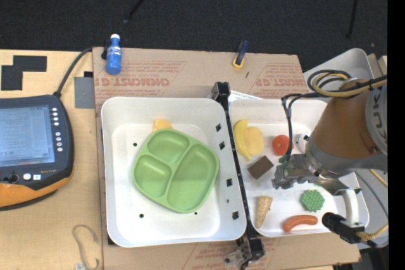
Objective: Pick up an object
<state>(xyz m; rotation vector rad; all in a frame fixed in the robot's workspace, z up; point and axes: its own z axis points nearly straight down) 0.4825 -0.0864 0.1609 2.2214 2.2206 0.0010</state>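
My gripper (283,178) hangs low over the middle of the right bin (269,112), below the arm's orange band. A brown block (259,167) lies just to its left. A red tomato (280,145) sits above it and a yellow banana with a lemon (247,139) lies farther left. Near the bin's front lie a cream cone (262,208), a green bumpy ball (312,200) and a red sausage (299,222). Nothing shows between the gripper's tips.
The left bin (120,199) holds a green divided plate (175,169) with a small yellow piece (162,125) behind it. A tablet (31,142) lies at the far left. A blue bottle (113,55) and a clamp (240,55) stand on the cardboard behind.
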